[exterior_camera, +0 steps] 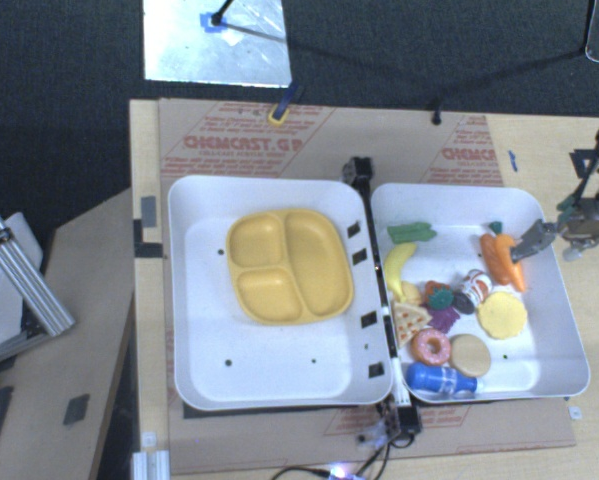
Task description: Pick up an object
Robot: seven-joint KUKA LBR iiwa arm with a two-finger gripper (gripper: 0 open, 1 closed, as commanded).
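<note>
The claw [535,238] hovers at the right bin's [554,313] edge, just beside the carrot [499,256]; its grip state cannot be determined.

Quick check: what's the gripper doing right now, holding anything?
Two-finger gripper: at the right bin's far right edge, beside the orange toy carrot; open or closed cannot be told, and nothing is visibly held.

My gripper [531,240] hangs low over the right bin's [554,298] right rim, reaching in from the right side. My fingers [535,236] slant down and leftward toward the bin's inside. My wrist sits just outside that rim, above the bench.
</note>
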